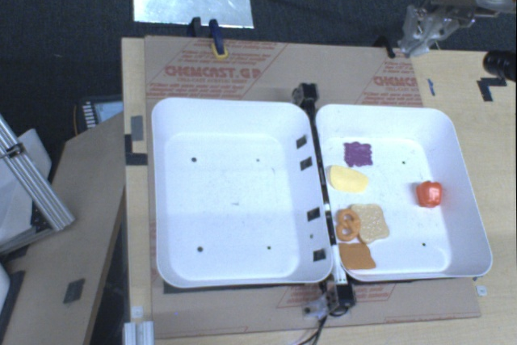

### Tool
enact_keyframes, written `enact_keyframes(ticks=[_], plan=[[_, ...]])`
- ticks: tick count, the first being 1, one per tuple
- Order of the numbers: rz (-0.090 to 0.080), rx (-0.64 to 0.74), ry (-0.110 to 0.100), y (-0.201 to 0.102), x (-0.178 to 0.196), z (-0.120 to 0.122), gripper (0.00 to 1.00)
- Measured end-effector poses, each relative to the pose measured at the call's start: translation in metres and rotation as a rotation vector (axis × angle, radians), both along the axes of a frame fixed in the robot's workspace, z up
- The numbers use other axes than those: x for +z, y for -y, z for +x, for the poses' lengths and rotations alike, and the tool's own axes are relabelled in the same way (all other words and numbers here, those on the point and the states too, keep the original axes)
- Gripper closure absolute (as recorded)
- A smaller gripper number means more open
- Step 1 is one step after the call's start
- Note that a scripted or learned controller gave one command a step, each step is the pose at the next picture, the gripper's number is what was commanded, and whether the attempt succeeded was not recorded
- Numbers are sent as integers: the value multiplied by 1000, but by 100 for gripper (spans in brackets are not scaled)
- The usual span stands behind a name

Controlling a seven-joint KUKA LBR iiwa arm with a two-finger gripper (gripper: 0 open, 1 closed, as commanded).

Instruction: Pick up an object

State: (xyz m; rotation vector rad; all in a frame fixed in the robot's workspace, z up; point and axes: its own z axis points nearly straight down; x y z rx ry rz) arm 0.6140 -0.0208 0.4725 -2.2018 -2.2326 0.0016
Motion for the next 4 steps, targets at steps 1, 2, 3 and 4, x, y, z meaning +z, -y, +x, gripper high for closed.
enact_keyframes(ticks=[1,2,3,4], plan=[[-4,-17,15,43,68,-77,100],[-2,-2,-3,-33,-37,-78,100],[-3,-10,20,-13,68,-129,100],[-2,-2,3,-91,10,-128,100]])
